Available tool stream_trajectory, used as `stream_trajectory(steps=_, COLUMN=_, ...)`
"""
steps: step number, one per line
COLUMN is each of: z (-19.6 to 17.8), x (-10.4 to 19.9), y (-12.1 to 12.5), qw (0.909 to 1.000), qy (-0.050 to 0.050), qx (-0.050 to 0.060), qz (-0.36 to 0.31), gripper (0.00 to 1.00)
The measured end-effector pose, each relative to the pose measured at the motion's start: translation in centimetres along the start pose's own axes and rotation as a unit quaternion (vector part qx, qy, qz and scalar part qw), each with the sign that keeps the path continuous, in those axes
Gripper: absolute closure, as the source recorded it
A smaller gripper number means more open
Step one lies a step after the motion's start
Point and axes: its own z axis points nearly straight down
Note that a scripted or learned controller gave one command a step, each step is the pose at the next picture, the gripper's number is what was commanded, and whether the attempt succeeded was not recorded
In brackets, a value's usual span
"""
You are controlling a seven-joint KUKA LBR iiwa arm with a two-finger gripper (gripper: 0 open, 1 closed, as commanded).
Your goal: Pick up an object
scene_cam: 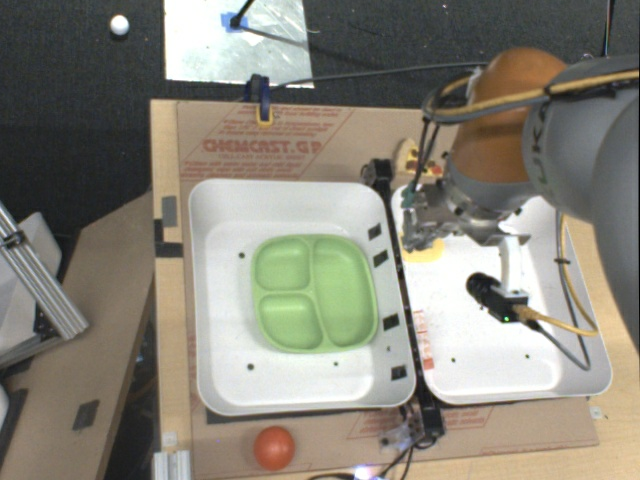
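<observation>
1 arm [560, 138], grey with an orange band, reaches in from the right over the right bin [500, 368]. Jaws sit low at that bin's far left part, close to the wall beside the left bin [220, 368]; wide or narrow cannot be told. 1 yellow item [427, 251] lies in the right bin, just beneath the jaws; contact cannot be told. 1 green tray [312, 293], 3 compartments, lies flat in the left bin. 1 orange ball [273, 447] rests on the tabletop [120, 298], near the left bin's front edge.

Orange ball [273, 447] front of L bin [205, 298]; white ball [120, 25] far back-L; foil sheet [238, 28] behind cardboard [300, 133].
</observation>
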Motion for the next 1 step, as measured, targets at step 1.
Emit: stream_trajectory(steps=1, z=0.84, x=5.18, y=1.4, qw=1.0, qy=0.0, qx=0.001, qz=0.0, gripper=1.0)
